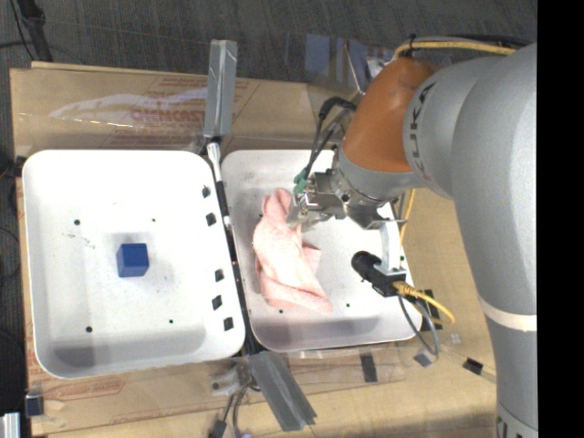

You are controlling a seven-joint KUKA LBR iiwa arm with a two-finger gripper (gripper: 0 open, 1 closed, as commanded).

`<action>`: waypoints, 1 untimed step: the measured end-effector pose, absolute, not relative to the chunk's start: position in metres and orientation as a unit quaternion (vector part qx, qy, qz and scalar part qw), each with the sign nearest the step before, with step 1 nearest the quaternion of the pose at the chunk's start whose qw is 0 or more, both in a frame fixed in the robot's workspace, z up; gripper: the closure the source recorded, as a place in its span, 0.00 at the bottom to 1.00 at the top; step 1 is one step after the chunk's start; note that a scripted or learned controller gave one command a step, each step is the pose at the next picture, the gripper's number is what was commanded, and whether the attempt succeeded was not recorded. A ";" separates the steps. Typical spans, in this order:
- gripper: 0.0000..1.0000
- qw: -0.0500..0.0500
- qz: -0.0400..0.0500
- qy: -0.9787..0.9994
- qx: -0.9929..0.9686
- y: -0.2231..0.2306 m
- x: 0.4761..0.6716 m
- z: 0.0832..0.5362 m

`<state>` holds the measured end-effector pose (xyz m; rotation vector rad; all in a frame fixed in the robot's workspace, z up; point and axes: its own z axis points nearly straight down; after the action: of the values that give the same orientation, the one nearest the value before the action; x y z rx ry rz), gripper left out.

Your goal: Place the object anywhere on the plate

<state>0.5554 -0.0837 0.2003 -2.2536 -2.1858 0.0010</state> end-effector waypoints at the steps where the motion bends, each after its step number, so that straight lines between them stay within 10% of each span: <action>1: 1.00 0.001 0.000 -0.699 -0.715 -0.083 0.556 0.232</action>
<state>0.5563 -0.0829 0.2316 -2.2461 -2.1950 0.0009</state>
